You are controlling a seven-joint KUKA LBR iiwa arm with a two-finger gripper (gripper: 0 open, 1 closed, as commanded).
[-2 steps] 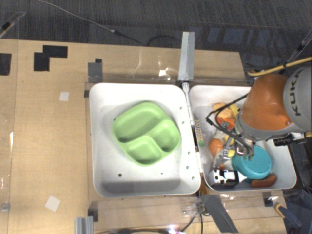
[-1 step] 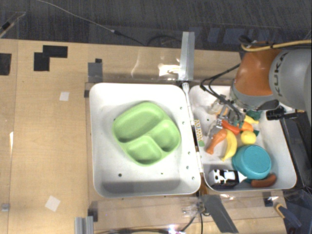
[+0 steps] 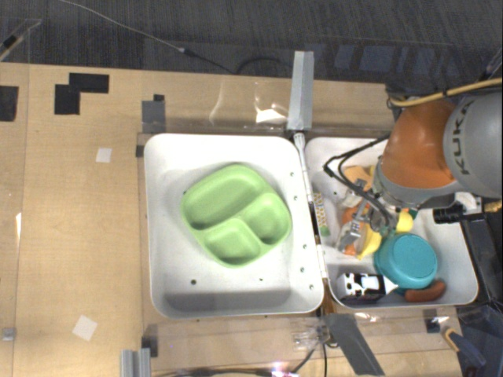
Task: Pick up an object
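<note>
Right bin — gripper low among mixed items beneath the orange-banded wrist; its grip cannot be told. Just below it: teal bowl, yellow piece, brown sausage-shaped item. Well left of it, left bin — green divided plate.

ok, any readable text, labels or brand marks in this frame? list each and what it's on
"KU": dark letters on the grey arm casing at the right edge; the word runs out of frame.
Black-and-white item in the right bin: has markings, too small and blurred to read.
Strip along the divider between the bins: possibly printed, unreadable.
Green divided tray in the left bin: no text visible.
</note>
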